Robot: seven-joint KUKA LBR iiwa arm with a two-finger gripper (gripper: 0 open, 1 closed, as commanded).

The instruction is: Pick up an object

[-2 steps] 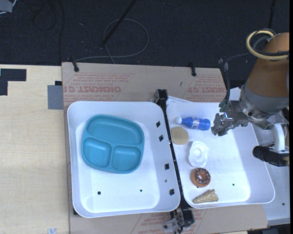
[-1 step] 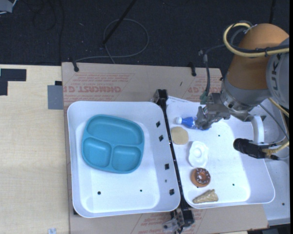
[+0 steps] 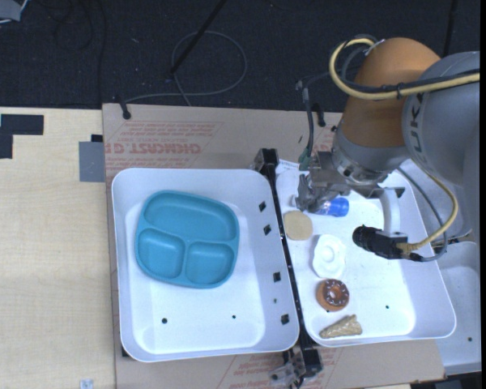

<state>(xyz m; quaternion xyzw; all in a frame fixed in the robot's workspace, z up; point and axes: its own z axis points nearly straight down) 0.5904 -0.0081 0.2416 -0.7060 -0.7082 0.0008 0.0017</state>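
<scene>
Camera view looks down on two white bins set side by side on the tabletop. The left bin (image 3: 146,314) carries a blue tray (image 3: 186,237) with three compartments. The right bin (image 3: 421,310) carries the small things: a tan disc (image 3: 298,226) near its left wall, a white piece (image 3: 329,255) just below that, a donut (image 3: 333,295) with brown icing, and a cone (image 3: 342,327) lying near the bin's front edge. A blue piece (image 3: 337,207) lies toward the back of the bin, partly under the arm.

The gripper (image 3: 310,194) hangs low over the back left part of the right bin, between the tan disc and the blue piece. I cannot tell how the fingers stand; the wrist and dark hardware hide them, and nothing shows between them.

To do the pick well, I judge the arm should settle on one target, since it sits between two. The disc looks flat and thin, so the grip would have to reach right down to the bin floor. The blue piece looks small and rounded and may roll away if nudged. A straight descent, centred over the chosen thing and clear of the bin's left wall, seems safest.
</scene>
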